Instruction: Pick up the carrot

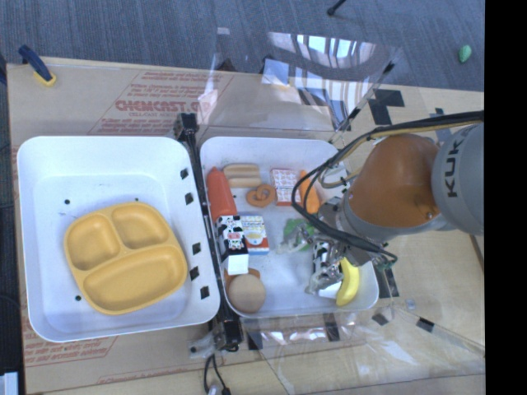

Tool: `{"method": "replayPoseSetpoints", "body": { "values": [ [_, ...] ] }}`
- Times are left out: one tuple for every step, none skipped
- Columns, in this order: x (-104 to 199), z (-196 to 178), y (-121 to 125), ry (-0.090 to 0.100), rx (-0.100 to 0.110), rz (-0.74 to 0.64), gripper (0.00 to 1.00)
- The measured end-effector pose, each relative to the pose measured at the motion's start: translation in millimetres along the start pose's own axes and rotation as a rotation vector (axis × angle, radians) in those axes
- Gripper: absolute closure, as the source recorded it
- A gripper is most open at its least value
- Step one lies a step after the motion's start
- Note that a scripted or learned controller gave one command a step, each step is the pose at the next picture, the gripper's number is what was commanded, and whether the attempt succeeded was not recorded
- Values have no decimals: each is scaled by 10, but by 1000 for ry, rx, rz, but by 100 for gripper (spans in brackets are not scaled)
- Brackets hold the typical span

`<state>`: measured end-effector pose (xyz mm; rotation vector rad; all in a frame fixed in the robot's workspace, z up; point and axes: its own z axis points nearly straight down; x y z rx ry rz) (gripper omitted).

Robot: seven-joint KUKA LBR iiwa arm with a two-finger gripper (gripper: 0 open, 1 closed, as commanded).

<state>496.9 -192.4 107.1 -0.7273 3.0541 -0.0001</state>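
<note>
Orange, tapered plastic carrot [219, 192] lies lengthwise along the left wall of the right white bin [280, 306]. Metal two-finger gripper [326, 271] hangs well apart from it, beside a yellow banana [350, 284]; finger state cannot be told.

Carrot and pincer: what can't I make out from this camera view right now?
- Carrot: mostly hidden behind the arm and cables; just an orange edge shows.
- Pincer: small and blurred; open or shut is unreadable.
- Green item: partly covered by the arm, too small to identify.
</note>
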Motion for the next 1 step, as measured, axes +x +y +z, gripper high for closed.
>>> {"method": "replayPoseSetpoints", "body": {
  "values": [
    [-529,140,-462,-2,2,174,0]
  ]
}}
